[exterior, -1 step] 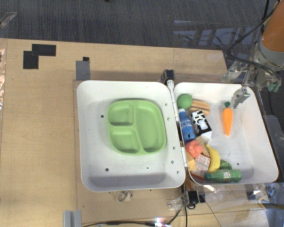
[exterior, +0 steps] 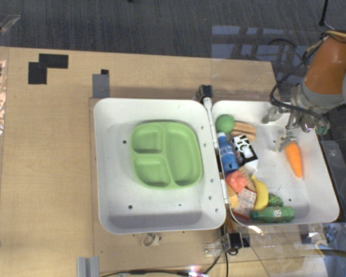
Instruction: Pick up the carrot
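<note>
Where the task's thing lies: the small orange tapered carrot rests on the floor of the right white shallow bin, in its right half, thick end toward the top of the view, tip pointing down and slightly right.
Carrot's neighbours: bare white floor surrounds it on all sides; it lies well apart from the heap of toys along the bin's left wall.
Gripper: the metal two-finger gripper hangs just above the carrot's thick end, fingers pointing down; the carrot is not between them.
Fingers: whether they stand apart or together cannot be told at this size.
Arm: the grey arm with its orange band enters from the right, above the bin's upper right corner.
Toy heap: a green ball at the top, a blue bottle-shaped toy below it, a black-and-white printed block beside that, then a pinkish-red piece, a yellow banana and a dark green cucumber-like toy at the bottom.
Left bin: the left white shallow bin holds a light green three-compartment plastic plate near its middle.
Bench: the tan wooden bench bears both bins side by side, touching along a central divider.
</note>
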Controlling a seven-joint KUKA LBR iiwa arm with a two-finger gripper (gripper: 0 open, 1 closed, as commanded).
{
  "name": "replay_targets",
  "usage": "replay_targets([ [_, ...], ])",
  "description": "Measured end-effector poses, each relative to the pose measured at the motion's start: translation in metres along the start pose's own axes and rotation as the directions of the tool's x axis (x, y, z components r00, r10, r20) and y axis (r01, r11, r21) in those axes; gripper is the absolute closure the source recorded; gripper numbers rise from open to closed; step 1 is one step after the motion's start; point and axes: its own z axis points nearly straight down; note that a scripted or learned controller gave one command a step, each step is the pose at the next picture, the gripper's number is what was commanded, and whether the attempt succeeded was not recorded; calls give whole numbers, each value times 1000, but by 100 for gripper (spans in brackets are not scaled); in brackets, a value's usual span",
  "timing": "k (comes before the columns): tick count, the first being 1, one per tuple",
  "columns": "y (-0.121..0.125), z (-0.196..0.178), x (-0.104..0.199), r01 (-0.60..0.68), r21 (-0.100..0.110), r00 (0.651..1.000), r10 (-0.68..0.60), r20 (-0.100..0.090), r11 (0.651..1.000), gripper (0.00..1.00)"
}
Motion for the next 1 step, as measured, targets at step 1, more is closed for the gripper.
replay_targets([
  [1, 12, 2, 94, 87, 3, 996, -87, 8, 996, 0],
])
